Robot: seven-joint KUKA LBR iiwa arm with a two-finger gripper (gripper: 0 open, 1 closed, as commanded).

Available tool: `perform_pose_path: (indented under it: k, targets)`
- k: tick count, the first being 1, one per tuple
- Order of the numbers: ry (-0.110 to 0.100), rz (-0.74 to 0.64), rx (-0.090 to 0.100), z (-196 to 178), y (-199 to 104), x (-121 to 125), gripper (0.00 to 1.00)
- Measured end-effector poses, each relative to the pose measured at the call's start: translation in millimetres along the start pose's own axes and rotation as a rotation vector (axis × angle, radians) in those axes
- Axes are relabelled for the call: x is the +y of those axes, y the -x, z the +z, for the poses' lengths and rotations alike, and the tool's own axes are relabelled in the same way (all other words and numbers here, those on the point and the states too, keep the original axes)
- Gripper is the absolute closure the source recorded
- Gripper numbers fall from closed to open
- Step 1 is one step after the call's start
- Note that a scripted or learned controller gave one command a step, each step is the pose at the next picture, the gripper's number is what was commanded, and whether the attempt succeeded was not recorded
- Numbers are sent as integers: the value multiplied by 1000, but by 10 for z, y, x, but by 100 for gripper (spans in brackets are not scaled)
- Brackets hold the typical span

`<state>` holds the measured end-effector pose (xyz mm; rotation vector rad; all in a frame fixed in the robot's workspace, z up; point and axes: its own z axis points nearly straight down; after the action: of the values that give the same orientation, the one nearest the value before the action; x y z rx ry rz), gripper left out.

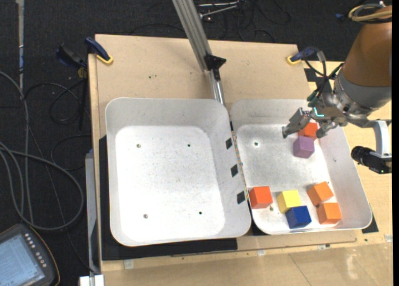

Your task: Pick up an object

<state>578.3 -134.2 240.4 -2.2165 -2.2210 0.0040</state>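
Note:
My gripper point(305, 128) hangs over the back of the right bin point(349, 172), below the grey and orange wrist. Its two dark fingers stand apart, one at the left point(290, 130) and one at the right point(326, 123). A small orange block point(310, 131) lies in the gap between them, partly hidden, and the fingers do not look pressed against it. A purple block point(303, 147) sits right in front of the orange one, touching or nearly touching it.
Along the right bin's front lie an orange block point(260, 197), a yellow block point(288, 200), a blue block point(298, 216) and two more orange blocks point(320, 192) point(329, 213). The left bin point(124, 116) adjoins. A slanted metal pole point(193, 29) crosses the back.

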Motion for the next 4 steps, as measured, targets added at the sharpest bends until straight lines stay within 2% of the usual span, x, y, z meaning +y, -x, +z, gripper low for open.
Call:
perform_pose_path:
  k: [1, 2, 4]
  targets:
    - [3, 2, -1, -21, 3, 3, 0]
    - [-2, 4, 0, 596, 40, -60, 0]
    - [2, 3, -1, 1476, 26, -53, 0]
